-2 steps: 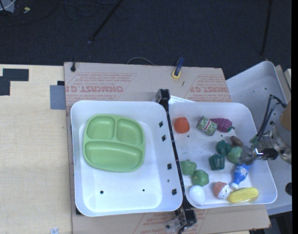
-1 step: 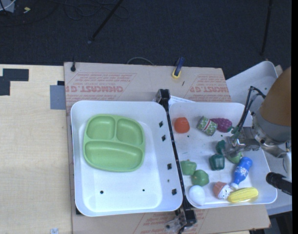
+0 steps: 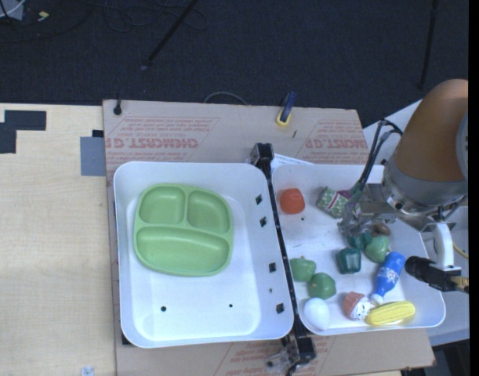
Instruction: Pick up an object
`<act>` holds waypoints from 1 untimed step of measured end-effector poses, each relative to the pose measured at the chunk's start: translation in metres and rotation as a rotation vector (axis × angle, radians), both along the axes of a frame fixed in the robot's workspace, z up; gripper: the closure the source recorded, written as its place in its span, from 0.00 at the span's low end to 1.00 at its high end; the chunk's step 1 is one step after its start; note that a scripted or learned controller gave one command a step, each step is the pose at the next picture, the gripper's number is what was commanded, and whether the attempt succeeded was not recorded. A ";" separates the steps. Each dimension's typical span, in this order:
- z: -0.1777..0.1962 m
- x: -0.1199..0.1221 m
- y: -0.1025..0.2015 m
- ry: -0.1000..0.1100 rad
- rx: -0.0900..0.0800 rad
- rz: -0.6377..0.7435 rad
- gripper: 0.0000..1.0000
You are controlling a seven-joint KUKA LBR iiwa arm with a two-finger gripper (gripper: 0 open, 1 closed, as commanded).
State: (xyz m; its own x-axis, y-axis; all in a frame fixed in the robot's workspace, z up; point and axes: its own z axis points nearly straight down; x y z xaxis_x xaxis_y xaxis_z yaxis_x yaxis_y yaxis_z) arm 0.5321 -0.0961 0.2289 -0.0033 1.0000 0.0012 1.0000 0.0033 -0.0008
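Note:
The right bin (image 3: 427, 319) holds several small toys. Among them are an orange-red piece (image 3: 292, 201), a green-and-white packet (image 3: 331, 201), a teal block (image 3: 350, 260), a green lump (image 3: 376, 248), a blue-and-white bottle (image 3: 388, 273), a yellow corn cob (image 3: 391, 312) and a white egg (image 3: 316, 312). My gripper (image 3: 363, 225) reaches down into the middle of this bin, just above the teal block and the green lump and right of the packet. Its tips are lost in the dark clutter there. Nothing is visibly lifted.
The left bin (image 3: 137, 312) carries a green divided plate (image 3: 183, 229). Two more green toys (image 3: 303, 269) (image 3: 321, 285) and a red-and-white piece (image 3: 353, 304) lie near the right bin's front. A black divider (image 3: 272, 233) runs between the bins. A blue-and-yellow clamp (image 3: 285, 110) sits at the back.

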 end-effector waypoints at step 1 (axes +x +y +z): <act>-0.004 0.019 0.056 0.001 0.001 0.001 1.00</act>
State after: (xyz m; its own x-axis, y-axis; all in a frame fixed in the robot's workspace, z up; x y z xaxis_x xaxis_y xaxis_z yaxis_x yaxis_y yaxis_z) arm 0.5515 -0.0405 0.2250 -0.0045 1.0000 0.0020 1.0000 0.0045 -0.0021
